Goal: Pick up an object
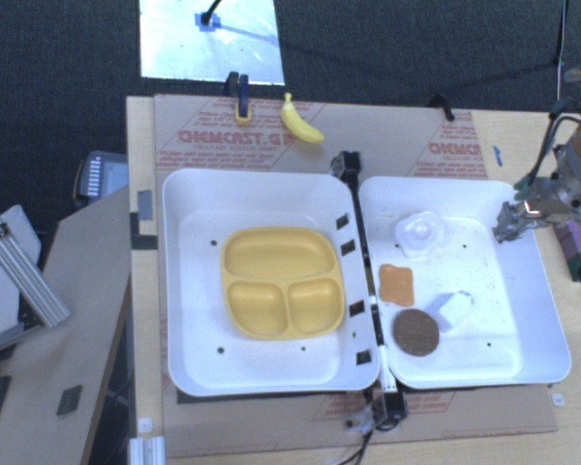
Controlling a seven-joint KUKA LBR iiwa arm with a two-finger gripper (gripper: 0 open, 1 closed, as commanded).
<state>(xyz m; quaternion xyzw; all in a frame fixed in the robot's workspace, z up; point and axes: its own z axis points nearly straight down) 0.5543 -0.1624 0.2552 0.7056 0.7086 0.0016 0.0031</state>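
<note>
Fingers (508, 223): hovering at right bin (537, 289) edge; state indiscernible.
Objects: brown disc (416, 331), orange piece (396, 285), lying well apart leftward.
Count: one each.

1. Light is bright and even, apparently from overhead; both white bins (271, 211) come close to washing out.
2. A shiny panel (211, 29) beyond the bench's far edge glares pale blue-white.
3. Shadows are soft and short, hugging the yellow tray (279, 281) and the small items in the right bin.
4. The dark backdrop swallows detail.
5. The picture is slightly soft and grainy; the arm (571, 177) at the right edge looks blurred, perhaps from motion.
</note>
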